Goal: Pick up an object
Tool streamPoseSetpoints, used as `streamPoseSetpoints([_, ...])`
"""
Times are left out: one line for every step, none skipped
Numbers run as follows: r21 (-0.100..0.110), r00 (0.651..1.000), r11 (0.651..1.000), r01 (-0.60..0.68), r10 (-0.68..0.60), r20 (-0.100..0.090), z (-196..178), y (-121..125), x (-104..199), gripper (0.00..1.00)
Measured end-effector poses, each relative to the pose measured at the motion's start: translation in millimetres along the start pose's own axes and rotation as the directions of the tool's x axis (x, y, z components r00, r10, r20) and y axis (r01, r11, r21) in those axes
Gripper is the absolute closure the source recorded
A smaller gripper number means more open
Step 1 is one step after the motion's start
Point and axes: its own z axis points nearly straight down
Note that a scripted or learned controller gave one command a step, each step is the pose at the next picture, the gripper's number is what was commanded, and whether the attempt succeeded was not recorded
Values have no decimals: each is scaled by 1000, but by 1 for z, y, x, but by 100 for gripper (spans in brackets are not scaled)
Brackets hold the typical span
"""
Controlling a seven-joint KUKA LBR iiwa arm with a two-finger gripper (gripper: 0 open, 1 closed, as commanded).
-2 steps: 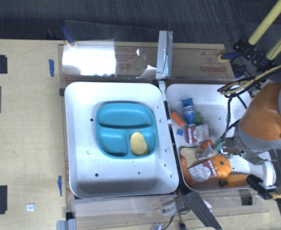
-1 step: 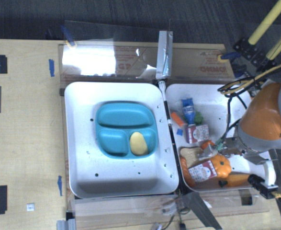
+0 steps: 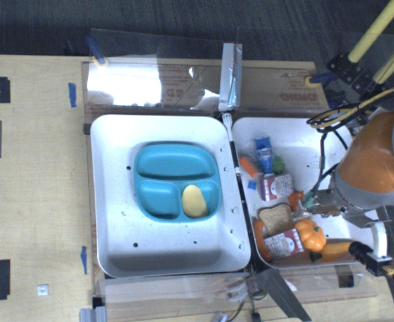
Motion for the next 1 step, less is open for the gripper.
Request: streamPoseSetpoints([12, 998, 998, -64, 64, -2, -104, 2, 60, 100])
